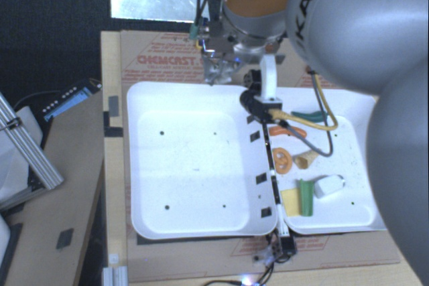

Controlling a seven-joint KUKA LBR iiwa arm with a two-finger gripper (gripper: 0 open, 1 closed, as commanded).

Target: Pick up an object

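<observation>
Huge grey arm (362, 30) sits closest to the lens, blocking the tabletop's far right corner and part of the right bin (358, 221). Below the orange band the gripper (216, 70) hangs over the far edge of the left bin (144, 144), just outside its rim. Honestly can't tell how it's set, that whole area is a blurry tangle of metal and wires.

All the pickable stuff is in the right bin, bunched toward the divider: a green block (305, 197) lying against a yellow block (290, 200), a white piece (327, 185) just beside them, an orange ring (283, 160), a tan cone-ish thing (305, 159), and an orange and teal handled tool (305, 120) at the far side.

To do this well I'd swing over to the right bin and go for the white piece, since it sits slightly apart. The green and yellow pair touch, so a grab there probably nudges both. Whatever lies under the arm is hidden.
</observation>
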